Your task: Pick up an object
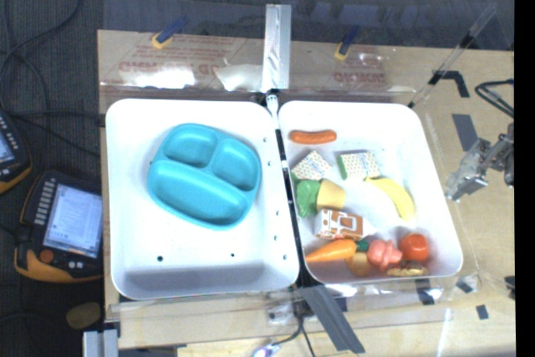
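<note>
Nothing has been lifted yet, as far as I can see. The gripper sits just outside the right bin, past its right wall, and whether it is spread or closed I cannot tell from here; nothing hangs from it. So the whole pick looks to be left: reach over the wall, come down on a piece, close, raise.

Every candidate lies in the right bin. Taking the yellow banana as my marker: one sausage is up and far to its left, two patterned blocks lie to its upper left, and one green-and-yellow piece lies to its left. One small printed box is below-left, one carrot lower still, one tomato just below the banana, and a reddish lump sits between carrot and tomato.

Left bin: one blue divided plate, well apart from the banana.
</note>
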